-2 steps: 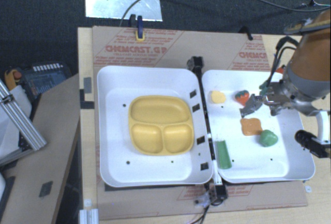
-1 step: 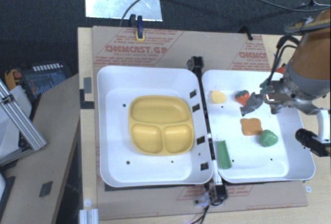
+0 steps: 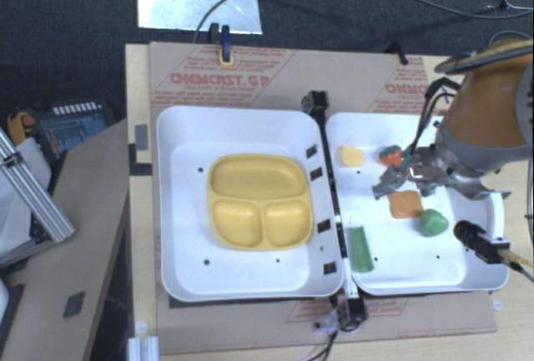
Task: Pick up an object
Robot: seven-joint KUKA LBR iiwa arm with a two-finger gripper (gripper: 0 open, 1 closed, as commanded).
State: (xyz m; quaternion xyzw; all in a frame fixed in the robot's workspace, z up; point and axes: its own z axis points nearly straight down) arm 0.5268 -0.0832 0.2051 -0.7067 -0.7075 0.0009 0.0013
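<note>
My gripper hangs over the right bin, low among the small objects. An orange block lies just below and right of it, and a red-orange piece sits just above it. A pale yellow piece rests further left, a green rounded piece lies right of the orange block, and a green bar lies by the bin's left wall. Nothing is visibly held.
The left bin holds a yellow divided tray. A black divider with clips runs between the bins. The arm's wrist with its orange band overhangs the right bin's right side. A black fitting sits at the right wall.
</note>
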